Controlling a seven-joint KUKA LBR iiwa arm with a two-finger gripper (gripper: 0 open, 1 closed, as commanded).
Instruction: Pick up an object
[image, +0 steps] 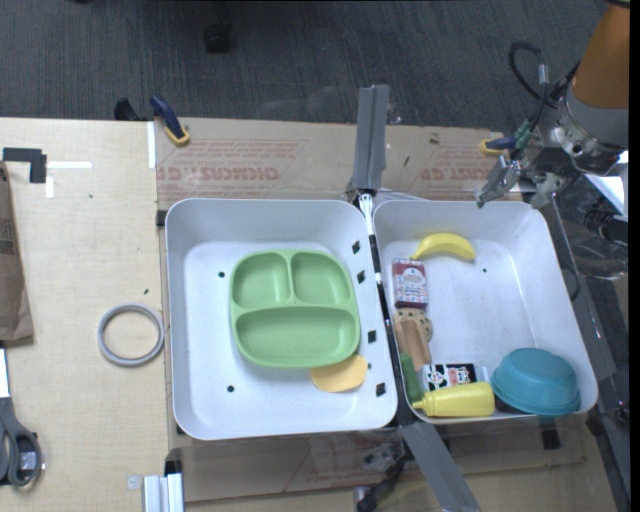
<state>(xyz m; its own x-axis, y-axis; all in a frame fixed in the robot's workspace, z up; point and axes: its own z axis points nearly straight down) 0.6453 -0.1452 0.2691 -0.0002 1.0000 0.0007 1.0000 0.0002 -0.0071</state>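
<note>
My gripper hangs over the far rim of the right bin, near its back right corner, open with nothing between its fingers. Below it in that bin lie a yellow banana, a small red carton, a wooden brush, a black-and-white packet, a yellow bottle on its side and a blue bowl at the near right corner. The left bin holds a green divided plate and a yellow disc tucked at the plate's near edge.
A grey divider post stands between the bins at the back. On the bench to the left lie a grey ring and a brown paper bag. Cables trail beside the wrist.
</note>
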